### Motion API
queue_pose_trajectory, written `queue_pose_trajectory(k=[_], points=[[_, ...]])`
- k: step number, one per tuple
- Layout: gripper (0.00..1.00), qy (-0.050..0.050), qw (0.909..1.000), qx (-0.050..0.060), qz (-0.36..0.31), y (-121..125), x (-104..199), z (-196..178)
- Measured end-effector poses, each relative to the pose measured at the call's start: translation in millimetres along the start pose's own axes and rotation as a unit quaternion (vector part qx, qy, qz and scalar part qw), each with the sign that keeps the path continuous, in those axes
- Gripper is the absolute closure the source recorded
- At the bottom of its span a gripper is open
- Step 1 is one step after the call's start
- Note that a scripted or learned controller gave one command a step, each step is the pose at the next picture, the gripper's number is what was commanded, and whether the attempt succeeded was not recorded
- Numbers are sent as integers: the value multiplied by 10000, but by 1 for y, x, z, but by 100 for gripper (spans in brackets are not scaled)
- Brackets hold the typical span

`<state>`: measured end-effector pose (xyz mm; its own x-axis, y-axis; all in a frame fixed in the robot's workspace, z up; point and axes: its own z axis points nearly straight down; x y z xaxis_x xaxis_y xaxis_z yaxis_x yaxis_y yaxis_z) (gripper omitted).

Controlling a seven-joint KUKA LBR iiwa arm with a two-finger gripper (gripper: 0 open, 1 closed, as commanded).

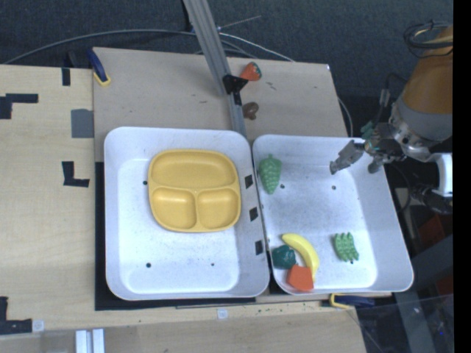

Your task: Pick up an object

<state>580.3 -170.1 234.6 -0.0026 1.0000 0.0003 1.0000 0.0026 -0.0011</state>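
Camera view from above gives you both white bins side by side on the worktop (176, 79). Your pincer (356, 158) hovers over the upper right part of the right bin (383, 219), its two grey fingers spread apart with nothing between them. Look below it: a green bunch of grapes (270, 173) lies near the bin's upper left corner, well apart from the pincer. Down at the near edge you have a yellow banana (302, 250), curving between a dark teal piece (283, 256) on its left and an orange-red block (300, 278) just under its tip; all three sit bunched together. A small green ridged toy (345, 246) lies off to their right, on its own. Over in the left bin (125, 263), a yellow divided plate (195, 190) rests flat in the upper half.
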Motion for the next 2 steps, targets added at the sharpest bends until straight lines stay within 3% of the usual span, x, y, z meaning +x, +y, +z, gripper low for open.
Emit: queue_pose_trajectory(k=[1, 2], points=[[0, 1, 10000, 0, 1, 0, 0, 0], [0, -1, 10000, 23, 2, 6, 4, 47]])
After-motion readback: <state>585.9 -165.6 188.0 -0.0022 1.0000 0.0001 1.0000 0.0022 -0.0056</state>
